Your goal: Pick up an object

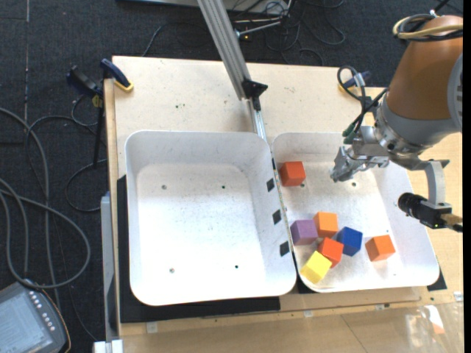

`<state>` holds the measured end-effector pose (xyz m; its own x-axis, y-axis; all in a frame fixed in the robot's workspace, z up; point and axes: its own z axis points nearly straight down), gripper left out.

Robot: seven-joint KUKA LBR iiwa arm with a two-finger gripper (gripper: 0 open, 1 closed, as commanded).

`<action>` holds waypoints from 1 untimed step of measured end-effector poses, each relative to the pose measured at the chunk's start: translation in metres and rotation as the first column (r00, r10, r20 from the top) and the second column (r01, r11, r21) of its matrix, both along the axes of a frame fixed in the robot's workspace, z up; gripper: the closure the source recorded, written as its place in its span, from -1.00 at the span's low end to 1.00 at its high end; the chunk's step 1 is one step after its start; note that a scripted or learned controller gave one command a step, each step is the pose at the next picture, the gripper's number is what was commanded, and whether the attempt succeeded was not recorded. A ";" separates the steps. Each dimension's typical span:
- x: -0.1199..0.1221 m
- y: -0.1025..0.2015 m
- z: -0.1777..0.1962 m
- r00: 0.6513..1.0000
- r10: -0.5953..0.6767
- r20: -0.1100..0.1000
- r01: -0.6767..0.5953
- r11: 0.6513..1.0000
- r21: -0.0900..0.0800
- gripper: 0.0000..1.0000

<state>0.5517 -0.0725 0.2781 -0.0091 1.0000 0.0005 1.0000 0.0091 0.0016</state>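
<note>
Several small cubes lie in the right bin point(412, 271). An orange-red cube point(293, 173) sits alone near the bin's back left. Toward the front are a purple cube point(304, 232), an orange cube point(326, 223), a red-orange cube point(331, 250), a blue cube point(350, 240), a yellow cube point(317, 267) and another orange cube point(380, 247). My gripper point(344, 169) hangs over the back of the right bin, to the right of the lone orange-red cube, with nothing visible between its fingers.
The left bin point(147, 219) stands beside the right one, sharing a raised divider point(276, 204). A slanted metal bar point(224, 35) crosses the back of the bench. Blue clamps point(114, 73) grip the bench's back corners. Cables lie on the floor at left.
</note>
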 end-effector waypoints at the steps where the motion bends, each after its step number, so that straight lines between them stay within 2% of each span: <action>1: 0.029 0.048 0.000 1.000 -0.001 0.001 0.001 1.000 0.000 1.00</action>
